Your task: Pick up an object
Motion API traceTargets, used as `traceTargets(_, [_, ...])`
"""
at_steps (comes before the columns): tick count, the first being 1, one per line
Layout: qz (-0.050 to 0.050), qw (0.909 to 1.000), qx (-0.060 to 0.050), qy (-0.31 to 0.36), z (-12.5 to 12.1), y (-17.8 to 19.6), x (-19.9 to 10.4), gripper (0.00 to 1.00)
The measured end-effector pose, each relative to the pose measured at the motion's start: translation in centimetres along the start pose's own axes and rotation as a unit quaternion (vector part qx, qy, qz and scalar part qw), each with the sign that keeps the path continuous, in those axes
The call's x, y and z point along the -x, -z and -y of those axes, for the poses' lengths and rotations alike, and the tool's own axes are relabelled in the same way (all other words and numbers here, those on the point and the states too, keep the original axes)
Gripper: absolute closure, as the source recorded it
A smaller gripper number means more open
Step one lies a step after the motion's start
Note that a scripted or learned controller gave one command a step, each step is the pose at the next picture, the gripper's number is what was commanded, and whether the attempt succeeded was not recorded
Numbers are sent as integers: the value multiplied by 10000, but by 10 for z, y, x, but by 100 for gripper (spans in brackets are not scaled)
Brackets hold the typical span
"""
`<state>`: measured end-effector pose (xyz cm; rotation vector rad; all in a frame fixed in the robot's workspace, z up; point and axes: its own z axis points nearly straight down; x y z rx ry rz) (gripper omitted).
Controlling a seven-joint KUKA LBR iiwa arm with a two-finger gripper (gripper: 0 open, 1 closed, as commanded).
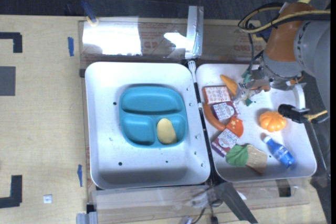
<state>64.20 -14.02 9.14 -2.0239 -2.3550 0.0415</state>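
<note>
- I see the gripper (245, 87) low over the far part of the right bin (306, 140), hanging from the grey arm (310, 52) with its glossy orange band (283, 39); whether the jaws are wide or narrow I cannot tell from this slant
- Nothing I can make out sits between the jaws; the things to pick lie loose in the right bin around and below them
- Just beside the jaws, toward the divider, lies a small carrot-shaped orange piece (228, 83), and under it a flat printed packet (216, 95) in red and white
- Nearer me from the jaws: a second printed packet (223, 111), a long curved orange piece (212, 118) and a third packet (226, 140) lying tilted
- Further toward me sit a crumpled green leafy piece (238, 155) and a tan block (257, 160) touching it
- To the arm side of the jaws rests a ribbed orange toy pumpkin (272, 121), with a small blue bottle (279, 151) beyond it
- Well away from the jaws, across the divider, the left bin (100, 113) holds a smooth blue compartment tray (152, 114) with a yellow egg-shaped object (166, 131) in one pocket
- Both bins are shallow matt white plastic on a pale wooden bench (39, 113) with dark tape marks; dark ribbed floor lies behind
</note>
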Motion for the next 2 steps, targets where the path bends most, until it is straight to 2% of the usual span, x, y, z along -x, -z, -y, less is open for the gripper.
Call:
traceTargets(1, [16, 9996, -124, -269, -12, 1, -30, 100])
traceTargets(2, [39, 9989, 238, -397, -33, 97, -77, 100])
